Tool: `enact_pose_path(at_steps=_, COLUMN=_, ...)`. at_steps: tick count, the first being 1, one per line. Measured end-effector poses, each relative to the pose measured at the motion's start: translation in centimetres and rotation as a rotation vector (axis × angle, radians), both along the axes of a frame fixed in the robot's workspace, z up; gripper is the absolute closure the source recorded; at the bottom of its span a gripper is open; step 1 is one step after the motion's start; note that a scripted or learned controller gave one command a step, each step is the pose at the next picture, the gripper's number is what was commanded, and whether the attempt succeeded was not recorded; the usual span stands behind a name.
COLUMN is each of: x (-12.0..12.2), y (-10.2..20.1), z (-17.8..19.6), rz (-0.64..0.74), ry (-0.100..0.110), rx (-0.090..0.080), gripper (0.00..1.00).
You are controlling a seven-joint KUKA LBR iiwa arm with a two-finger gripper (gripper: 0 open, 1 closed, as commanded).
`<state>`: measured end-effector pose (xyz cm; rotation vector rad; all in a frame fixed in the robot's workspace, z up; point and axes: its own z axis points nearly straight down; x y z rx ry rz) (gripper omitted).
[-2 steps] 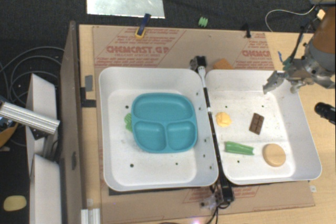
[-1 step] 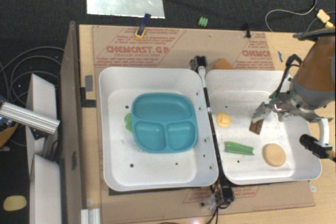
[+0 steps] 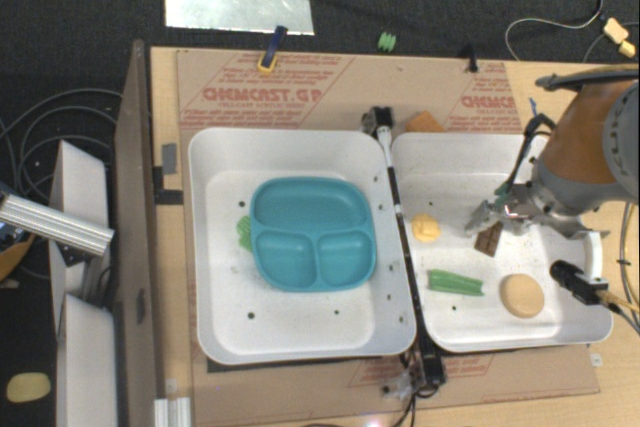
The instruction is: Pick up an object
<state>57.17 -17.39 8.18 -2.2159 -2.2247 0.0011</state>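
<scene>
KUKA arm (image 3: 600,150), grey with orange band.
Broad orange-brown band over rounded grey wrist housing; pale grey metal gripper (image 3: 492,220) with thin dark fingers (image 3: 488,240); small red spot near the finger base; thin dark cable looping beside the wrist; white bracket and black cylindrical fitting below the wrist.

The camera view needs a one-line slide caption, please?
Gripper over the right bin near a brown block; teal tray left.

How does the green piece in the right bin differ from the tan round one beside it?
The green piece is long, thin and lies flat; the tan round object is a plump dome. The green piece sits nearer the bin divider, the tan one nearer the arm. Both rest on the right bin floor, ungripped.
</scene>
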Motion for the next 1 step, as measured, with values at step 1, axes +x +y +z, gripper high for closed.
enact_pose_path(at_steps=1, x=0.12, y=-0.07, z=1.36, rz=-0.002, ry=-0.006, rx=-0.002, gripper=1.0)
